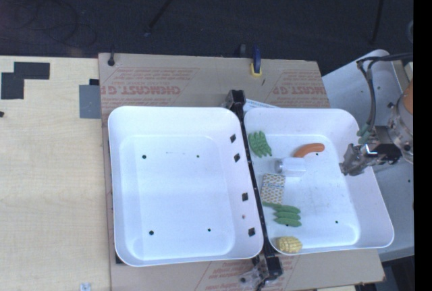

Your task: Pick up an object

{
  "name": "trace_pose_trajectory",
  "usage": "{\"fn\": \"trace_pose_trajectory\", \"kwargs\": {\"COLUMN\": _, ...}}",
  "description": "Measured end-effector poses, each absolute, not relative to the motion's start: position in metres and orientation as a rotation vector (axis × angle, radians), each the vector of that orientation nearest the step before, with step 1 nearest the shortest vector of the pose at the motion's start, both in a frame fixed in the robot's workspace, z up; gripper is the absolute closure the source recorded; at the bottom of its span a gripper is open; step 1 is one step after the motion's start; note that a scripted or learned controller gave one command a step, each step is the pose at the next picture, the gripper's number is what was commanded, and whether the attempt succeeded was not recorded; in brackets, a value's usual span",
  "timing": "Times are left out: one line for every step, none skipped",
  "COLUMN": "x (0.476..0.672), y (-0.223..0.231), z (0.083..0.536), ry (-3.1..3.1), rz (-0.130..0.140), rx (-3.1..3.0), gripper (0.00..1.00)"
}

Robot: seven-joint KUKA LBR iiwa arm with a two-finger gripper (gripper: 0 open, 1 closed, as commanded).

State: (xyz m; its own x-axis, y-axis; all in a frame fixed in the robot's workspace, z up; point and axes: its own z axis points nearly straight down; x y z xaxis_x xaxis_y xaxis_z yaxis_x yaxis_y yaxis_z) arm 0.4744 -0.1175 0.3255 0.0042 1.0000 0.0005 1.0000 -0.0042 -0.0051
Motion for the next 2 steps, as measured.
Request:
{"fn": "trace_pose_trajectory", "kwargs": {"x": 0.476, "y": -0.076, "z": 0.382, "ry": -2.228, "rz": -0.003, "rx": -2.216, "gripper": 1.00}}
{"fn": "trace_pose_trajectory", "kwargs": {"x": 0.476, "y": -0.024, "z": 0.436, "ry": -2.230, "rz": -0.004, "rx": -2.216, "gripper": 1.00}}
